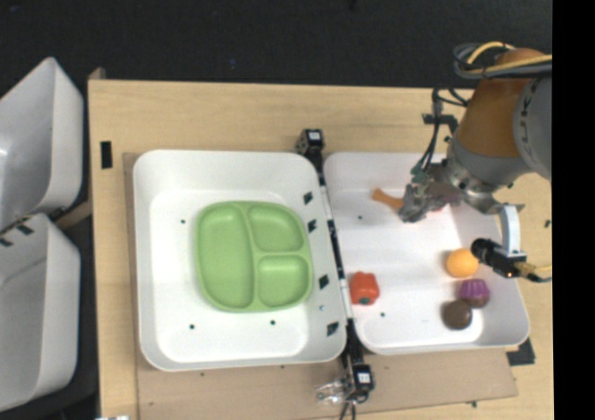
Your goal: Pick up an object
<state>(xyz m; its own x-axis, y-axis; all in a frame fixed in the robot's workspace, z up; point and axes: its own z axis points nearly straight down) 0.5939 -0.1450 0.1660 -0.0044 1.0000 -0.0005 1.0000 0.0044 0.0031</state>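
Nearest the camera, at the near edge of the right bin [493, 339], sits a brown ball [456, 315], w/ a purple fruit [474, 292] touching it just behind and to the right. Orange ball [461, 263] lies a bit farther back, near the bin's right wall. Red pepper [363, 288] w/ a green stem rests at the bin's left side, close to the divider btwn the bins. Orange carrot-like piece [387, 196] lies in the far part of the right bin, pointing left; its right end meets the gripper [415, 206], which is down at the bin floor there. Can't tell whether the pincer is apart, together or clamped on the piece: fingers too small and dark to read.

Arm [497, 130] comes in from the right, grey w/ an orange band, cables looping over its top.

Left bin [167, 316] holds a green divided plate [252, 255] w/ three compartments, roughly centred. Both bins sit on a light wooden bench [214, 116]. Small black clips at the far and near ends of the seam btwn bins. White chair-like shapes [37, 223] stand off the bench's left side.
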